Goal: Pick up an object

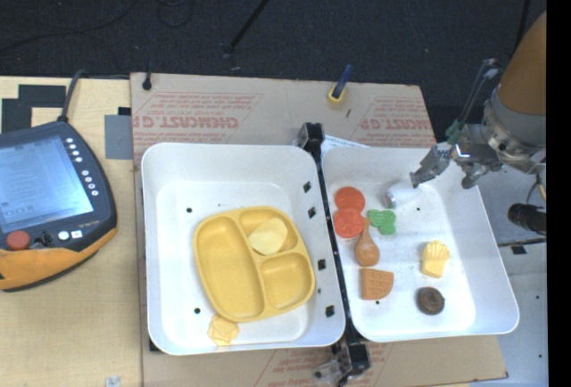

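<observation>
hovering: gripper [403, 189] over right bin [486, 234], nothing held | jaws: can't tell spread or pressed | green toy [382, 220] just below-left of jaws, red discs [349, 209] left, cone [367, 247] below

Toy food pieces are lying loose in the right-hand white bin [500, 287], all below and left of the gripper [403, 189]. Nearest the jaws is sitting a small green plastic piece [383, 220], touching two round red slices [349, 210]. A brown pear-shaped piece [367, 249], an orange wedge [377, 284], a yellow ridged piece [434, 259] and a dark brown round piece [430, 300] are resting farther down.
</observation>
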